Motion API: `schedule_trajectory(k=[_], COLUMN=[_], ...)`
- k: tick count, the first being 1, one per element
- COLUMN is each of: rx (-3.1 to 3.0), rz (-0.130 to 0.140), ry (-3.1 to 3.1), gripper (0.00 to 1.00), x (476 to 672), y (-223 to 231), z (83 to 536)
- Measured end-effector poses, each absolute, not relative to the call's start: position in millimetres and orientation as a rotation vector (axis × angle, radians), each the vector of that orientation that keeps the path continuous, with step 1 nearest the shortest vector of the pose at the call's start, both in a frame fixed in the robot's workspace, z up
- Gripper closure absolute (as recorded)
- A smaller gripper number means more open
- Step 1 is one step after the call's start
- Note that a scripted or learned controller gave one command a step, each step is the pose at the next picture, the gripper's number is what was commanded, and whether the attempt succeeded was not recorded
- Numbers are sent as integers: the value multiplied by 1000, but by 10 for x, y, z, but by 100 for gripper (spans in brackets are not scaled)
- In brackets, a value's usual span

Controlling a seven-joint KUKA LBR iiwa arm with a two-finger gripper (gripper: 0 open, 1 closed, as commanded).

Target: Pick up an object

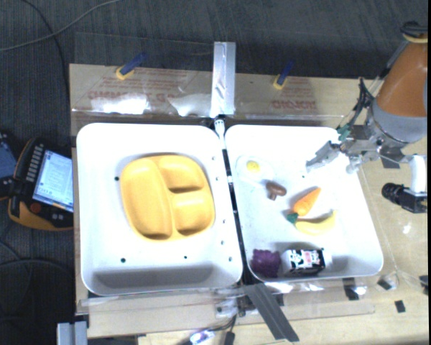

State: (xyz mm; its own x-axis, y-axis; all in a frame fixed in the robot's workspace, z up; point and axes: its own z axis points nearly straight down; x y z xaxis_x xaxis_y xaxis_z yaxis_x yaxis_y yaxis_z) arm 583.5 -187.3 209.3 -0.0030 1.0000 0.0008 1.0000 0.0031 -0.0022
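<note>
**Nothing picked yet: I hang above the right bin's far edge**

By my judgement the task has barely begun. Every object I could take lies loose in the right bin point(359, 214), and none of them is between my jaws. My gripper point(335, 155) sits over the upper right part of that bin, near its rim, with my grey wrist and orange band reaching in from the right.

As for the jaws, I see one pale finger pointing left toward the middle of the bin, and another part behind it, but the slant blurs them together. I cannot tell whether they stand open or closed. They hold nothing that I can make out, and I see no object touching them.

The candidates lie well apart from me. The carrot point(306, 200) rests just above the banana point(316, 223), the two touching or nearly so. A small brown piece point(275, 189) lies left of them, a yellow blob point(253, 167) further up. Along the near wall sit the purple grapes point(266, 262) beside a black-and-white can point(304, 259).

The left bin point(93, 192) holds a yellow tray point(167, 195).

What remains is everything: choosing, descending, closing, lifting.
</note>
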Motion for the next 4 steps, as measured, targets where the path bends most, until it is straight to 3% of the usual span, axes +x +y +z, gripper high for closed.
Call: schedule_trajectory(k=[1, 2, 3, 4], rx=[-2291, -2418, -2417, -2461], rz=[3, -1, -4, 6], ry=[-2149, -2012, -2012, -1954], gripper=[0, 0, 100, 100], x=[5461, 5628, 5632, 5669], y=[-1830, -1790, -1783, -1439], z=[2619, 912, 1007, 2205])
